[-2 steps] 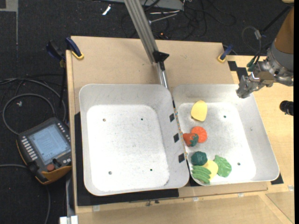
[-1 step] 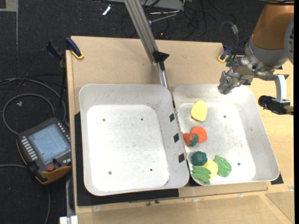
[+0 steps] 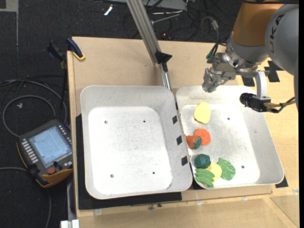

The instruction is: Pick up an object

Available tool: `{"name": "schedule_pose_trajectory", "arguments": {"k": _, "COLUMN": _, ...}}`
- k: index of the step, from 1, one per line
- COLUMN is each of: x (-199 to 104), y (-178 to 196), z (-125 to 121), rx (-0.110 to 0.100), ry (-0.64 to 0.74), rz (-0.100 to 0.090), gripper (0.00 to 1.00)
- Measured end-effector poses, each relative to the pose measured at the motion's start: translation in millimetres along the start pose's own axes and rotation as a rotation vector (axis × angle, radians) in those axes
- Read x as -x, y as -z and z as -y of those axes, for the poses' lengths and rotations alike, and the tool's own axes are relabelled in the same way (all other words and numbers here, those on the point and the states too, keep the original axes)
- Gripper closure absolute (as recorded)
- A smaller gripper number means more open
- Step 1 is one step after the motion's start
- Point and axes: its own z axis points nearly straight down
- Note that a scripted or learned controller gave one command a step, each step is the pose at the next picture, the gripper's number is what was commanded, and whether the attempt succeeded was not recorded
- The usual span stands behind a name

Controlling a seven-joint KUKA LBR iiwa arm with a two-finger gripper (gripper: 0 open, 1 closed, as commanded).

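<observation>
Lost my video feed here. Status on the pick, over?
Gripper above right bin's far rim, nothing seen in it. Yellow piece nearest; orange piece and green pieces along left wall. Nothing blocking.

arm (image 3: 266, 27) cut off at top-right edge, yellow piece (image 3: 214, 170) partly covered by green pieces (image 3: 227, 169)

Bins: left bin (image 3: 95, 103) beside right bin (image 3: 256, 141), touching.
Toys (image 3: 204, 141): in right bin, along its left side.
Gripper (image 3: 210, 85): above right bin's far-left corner.
</observation>
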Motion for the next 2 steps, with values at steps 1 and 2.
{"name": "schedule_pose_trajectory", "arguments": {"k": 1, "x": -59.6, "y": -16.6, "z": -3.1, "rx": -0.004, "ry": 0.0, "rz": -0.001, "gripper": 1.0}}
{"name": "schedule_pose_trajectory", "arguments": {"k": 2, "x": -112.5, "y": -11.3, "z": -4.5, "rx": -0.001, "ry": -0.001, "rz": -0.001, "gripper": 1.0}}
